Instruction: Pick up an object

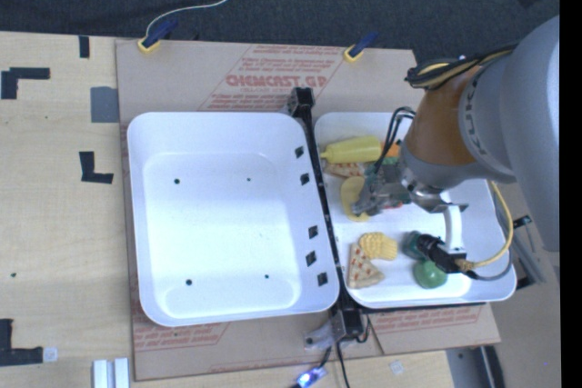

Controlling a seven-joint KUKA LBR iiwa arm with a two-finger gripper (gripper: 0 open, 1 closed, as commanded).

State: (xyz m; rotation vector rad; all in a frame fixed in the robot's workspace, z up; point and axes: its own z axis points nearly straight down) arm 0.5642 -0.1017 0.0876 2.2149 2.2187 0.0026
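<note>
Toy foods are lying in the right bin [486, 291]: yellow corn [353, 148], a pizza slice [362, 272], a green piece [430, 273]. I'm seeing my tool [371, 200] hovering over a yellow piece [351, 193]; its grip I cannot tell.

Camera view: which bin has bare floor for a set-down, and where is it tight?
The left white bin has open floor from wall to wall. The right white bin is crowded: yellow corn-like piece, ridged yellow piece, pizza-like wedge and green round piece ring the gripper, leaving narrow gaps.
</note>
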